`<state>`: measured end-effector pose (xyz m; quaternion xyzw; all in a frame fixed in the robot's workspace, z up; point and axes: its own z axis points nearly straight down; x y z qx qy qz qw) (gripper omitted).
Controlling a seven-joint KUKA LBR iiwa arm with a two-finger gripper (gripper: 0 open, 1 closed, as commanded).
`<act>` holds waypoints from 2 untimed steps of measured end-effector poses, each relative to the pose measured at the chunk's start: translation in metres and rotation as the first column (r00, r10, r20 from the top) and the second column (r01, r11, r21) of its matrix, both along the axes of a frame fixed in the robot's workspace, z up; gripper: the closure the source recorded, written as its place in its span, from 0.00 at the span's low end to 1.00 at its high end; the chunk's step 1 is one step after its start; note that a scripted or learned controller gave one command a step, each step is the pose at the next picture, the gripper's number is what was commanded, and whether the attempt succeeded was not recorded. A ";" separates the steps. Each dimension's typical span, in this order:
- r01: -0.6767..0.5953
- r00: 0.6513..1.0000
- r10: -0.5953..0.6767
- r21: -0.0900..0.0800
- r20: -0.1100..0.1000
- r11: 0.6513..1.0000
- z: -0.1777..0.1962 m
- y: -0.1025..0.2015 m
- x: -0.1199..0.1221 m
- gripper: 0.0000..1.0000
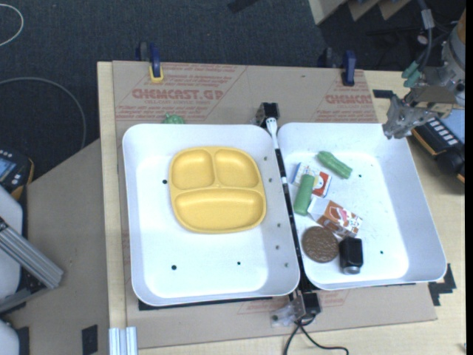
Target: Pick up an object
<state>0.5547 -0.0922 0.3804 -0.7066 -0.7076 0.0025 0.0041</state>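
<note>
Your claw (397,128) sits at the far right corner of the right bin (414,198), just over its rim, with the grey wrist hardware rising behind it toward the upper right. You cannot tell from this angle whether it is spread or closed, and nothing shows between its tips.

Well apart from it, the things you could pick lie along the left half of that bin. A green cylinder (335,164) lies tilted near the bin's middle. Just left of it a small red-and-white carton (313,182) rests against a second green tube (304,194), which stands nearly lengthwise beside the bin's left wall. Below these you see an orange-and-white packet (337,218), then a brown round disc (321,244) touching a small black object (351,254) near the front edge.

In the left bin (148,220) a yellow divided plate (217,188) lies flat, with three compartments facing up.

Both bins rest on a brown board (222,87) printed with red lettering, clamped to the counter (451,220) at its far edge by two blue clamps (154,56).
</note>
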 end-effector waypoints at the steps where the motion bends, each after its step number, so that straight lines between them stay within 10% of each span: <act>1: -0.003 1.000 0.003 0.000 0.004 1.000 -0.038 0.052 -0.007 1.00; 2: -0.006 1.000 0.006 0.001 0.013 1.000 0.009 0.102 -0.071 1.00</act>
